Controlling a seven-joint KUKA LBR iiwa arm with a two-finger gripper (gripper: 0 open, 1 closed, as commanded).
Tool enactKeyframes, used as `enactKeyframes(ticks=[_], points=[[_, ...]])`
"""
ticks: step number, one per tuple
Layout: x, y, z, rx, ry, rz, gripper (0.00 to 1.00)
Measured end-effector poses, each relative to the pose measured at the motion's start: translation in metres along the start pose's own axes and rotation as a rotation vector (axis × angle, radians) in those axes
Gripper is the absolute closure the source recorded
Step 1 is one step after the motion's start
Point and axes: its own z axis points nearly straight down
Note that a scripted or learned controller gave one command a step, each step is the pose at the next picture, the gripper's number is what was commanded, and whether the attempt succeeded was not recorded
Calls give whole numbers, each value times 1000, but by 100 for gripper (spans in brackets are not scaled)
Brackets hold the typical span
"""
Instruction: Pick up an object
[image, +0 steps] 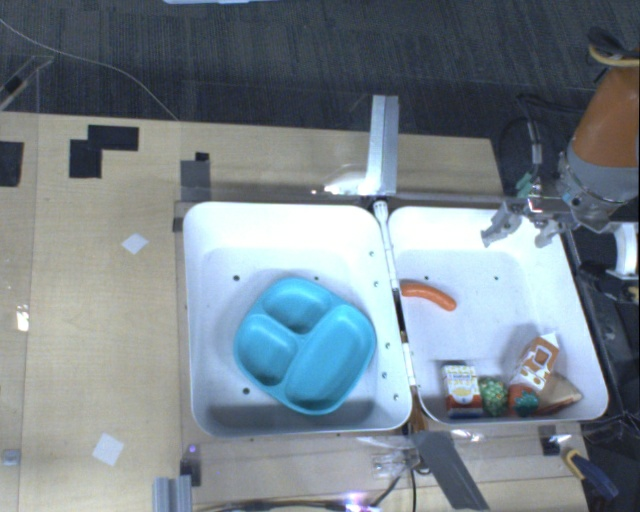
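White plastic forms both shallow bins on the pale wooden bench (90, 330), set side by side with a thin divider between them. Lying in the left bin (210, 240) is a blue divided plate (305, 345) with three compartments, resting slightly toward the near side. The right bin (560, 290) holds an orange toy sausage (429, 295) near its left wall, well apart from a cluster along the near edge: a small printed carton (460, 386), a green knobbly toy (491, 394) just beside it, a small orange-and-green toy (526, 402), and a brown-and-white carton (539, 364) leaning against a tan wedge-shaped piece (566, 392). The gripper (524, 228) hangs over the far right corner of the right bin, under the orange band (608, 125) of the arm, its two grey fingers spread apart with nothing between them. It is well away from the sausage and from the cluster of toys.
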Motion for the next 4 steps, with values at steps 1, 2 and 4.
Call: enactKeyframes(ticks=[1, 2, 4], points=[[40, -20, 119, -2, 0, 3, 0], [69, 25, 128, -3, 0, -208, 0], [63, 30, 75, -2, 0, -194, 0]])
